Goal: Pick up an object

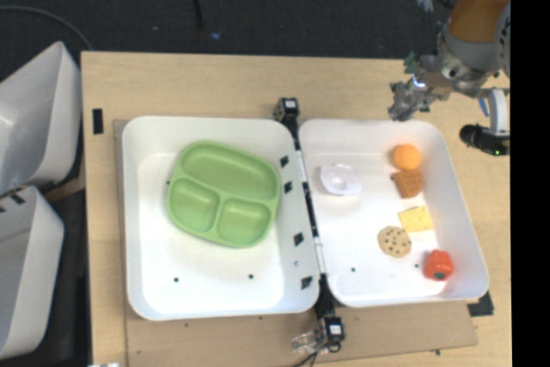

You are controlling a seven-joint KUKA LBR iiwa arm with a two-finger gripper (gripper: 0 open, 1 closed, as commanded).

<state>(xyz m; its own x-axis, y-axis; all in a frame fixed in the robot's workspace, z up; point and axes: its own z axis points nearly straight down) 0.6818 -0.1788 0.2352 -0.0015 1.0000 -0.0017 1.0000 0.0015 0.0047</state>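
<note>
Nothing has been picked up: the gripper [406, 103], its opening impossible to tell, hangs just beyond the orange ball [407, 156], and the whole grasp is judged outstanding.

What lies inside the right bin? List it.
In the right bin: orange ball, brown block, yellow slice, cookie, red pepper, white lid. Anything beneath the lid is hidden.

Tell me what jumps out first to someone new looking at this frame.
The green divided plate fills much of the left bin. In the right bin, small bright items run down the right side: an orange ball, a cookie, a red piece. The gripper hangs above that bin's far edge.
</note>
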